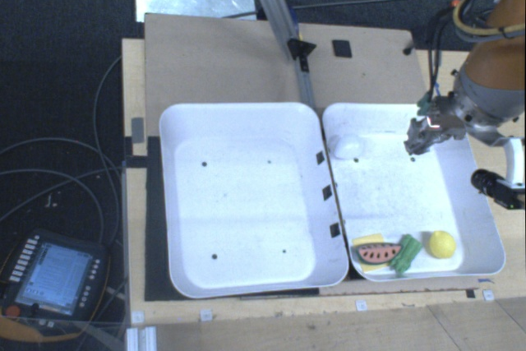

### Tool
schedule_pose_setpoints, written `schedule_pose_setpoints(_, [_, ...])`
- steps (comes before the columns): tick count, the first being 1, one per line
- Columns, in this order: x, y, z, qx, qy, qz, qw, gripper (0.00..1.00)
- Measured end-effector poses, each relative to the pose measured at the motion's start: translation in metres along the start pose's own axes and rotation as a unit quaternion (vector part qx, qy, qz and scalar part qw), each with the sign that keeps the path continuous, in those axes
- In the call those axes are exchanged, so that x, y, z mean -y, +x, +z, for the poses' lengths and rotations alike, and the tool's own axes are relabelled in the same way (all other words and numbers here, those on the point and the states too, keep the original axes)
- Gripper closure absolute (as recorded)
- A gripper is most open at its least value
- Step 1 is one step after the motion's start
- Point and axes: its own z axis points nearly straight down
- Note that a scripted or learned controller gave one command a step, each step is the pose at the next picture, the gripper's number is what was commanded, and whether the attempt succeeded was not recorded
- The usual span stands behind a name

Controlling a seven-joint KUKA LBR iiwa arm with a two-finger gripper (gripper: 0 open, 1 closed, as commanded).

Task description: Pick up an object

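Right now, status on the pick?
Gripper above right bin, far end, nothing seen held. Watermelon slice, green piece, lemon along near wall. White object far-left corner. Path clear.

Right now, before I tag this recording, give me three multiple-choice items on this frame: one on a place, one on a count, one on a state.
1. Where do the toys lie?
A. the left bin's middle
B. the right bin's near edge
C. the bench outside both bins

2. How many coloured toys lie there?
A. three
B. one
C. five

3. What is the gripper doing?
A. pressing on the lemon
B. resting in the left bin
C. hanging over the right bin's far half, apart from the toys

Answers:
1 B: the watermelon slice, green toy and lemon sit along the near wall of the right bin.
2 A: those three are the coloured ones; a pale white object lies near the far left corner.
3 C: the gripper is well up-frame of them; the left bin lies beside.
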Motion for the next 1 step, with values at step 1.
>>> schedule_pose_setpoints(1, [-0.0157, 0.0518, 0.0149, -0.001, 0.002, -0.002, 1.0, 1.0])
